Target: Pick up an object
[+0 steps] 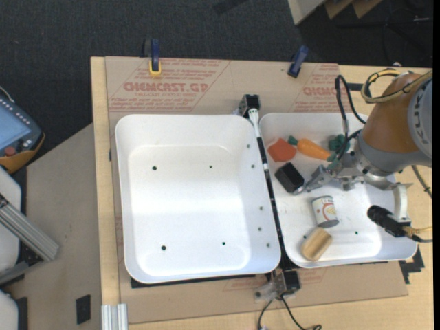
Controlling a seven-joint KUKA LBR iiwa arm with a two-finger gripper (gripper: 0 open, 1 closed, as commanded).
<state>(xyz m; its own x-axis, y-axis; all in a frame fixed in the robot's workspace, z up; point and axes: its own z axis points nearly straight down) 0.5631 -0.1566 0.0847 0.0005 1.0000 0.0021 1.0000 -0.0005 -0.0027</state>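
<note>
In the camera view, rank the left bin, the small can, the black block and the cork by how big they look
1. left bin
2. small can, cork and black block look much alike in size, so I won't rank them.

Left bin [137, 150] open; right bin [364, 249] crowded (arm [395, 133] overhead).

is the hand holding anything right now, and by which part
It cannot be told. The hand is low in the right bin, among the black block, the small can and the orange carrot toy, but no object shows in its grip.
</note>
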